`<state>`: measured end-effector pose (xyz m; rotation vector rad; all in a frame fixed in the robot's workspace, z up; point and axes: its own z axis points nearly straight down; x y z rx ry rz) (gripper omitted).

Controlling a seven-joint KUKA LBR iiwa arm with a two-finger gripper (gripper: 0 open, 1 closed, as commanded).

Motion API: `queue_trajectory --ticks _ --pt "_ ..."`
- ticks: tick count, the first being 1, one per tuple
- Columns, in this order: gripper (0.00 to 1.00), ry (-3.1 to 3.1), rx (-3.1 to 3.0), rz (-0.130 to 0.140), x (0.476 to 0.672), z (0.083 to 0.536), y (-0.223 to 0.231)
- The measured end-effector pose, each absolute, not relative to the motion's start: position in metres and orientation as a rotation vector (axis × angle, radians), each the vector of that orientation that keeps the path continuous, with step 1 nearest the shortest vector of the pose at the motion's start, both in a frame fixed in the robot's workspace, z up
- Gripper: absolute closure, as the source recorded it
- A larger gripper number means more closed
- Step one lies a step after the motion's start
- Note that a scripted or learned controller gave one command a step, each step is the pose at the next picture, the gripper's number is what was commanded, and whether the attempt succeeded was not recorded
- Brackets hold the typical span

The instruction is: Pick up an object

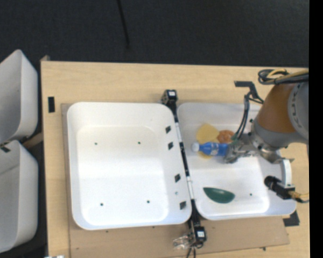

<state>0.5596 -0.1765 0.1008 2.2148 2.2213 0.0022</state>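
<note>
my arm (280,117) comes in from the right, orange band above the wrist, and hangs over the right bin (258,206). my gripper (232,153) is down low in that bin, right at the end of a blue bottle (211,149) w/ a white cap. can't tell how far the fingers are apart or if they've got anything between them, too dark & cluttered there. the bottle lies on its side, cap end toward the divider between the bins, other end up against my gripper. just behind it sits a flat yellow piece (207,132), touching or overlapping the bottle, and an orange-ish lump (225,136) right beside that, near my wrist. a dark green bowl-shaped thing (219,195) lies well apart, toward the front of the same bin. the left bin (75,165) is next to it, both on the wooden bench (124,79).
</note>
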Motion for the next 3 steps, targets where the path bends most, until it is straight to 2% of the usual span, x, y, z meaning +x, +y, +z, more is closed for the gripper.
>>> queue_trajectory --ticks 1,3 --pt "0.0 2.221 2.22 0.001 0.557 0.101 -0.176" --pt "0.0 2.226 2.213 0.003 0.664 0.102 -0.094"
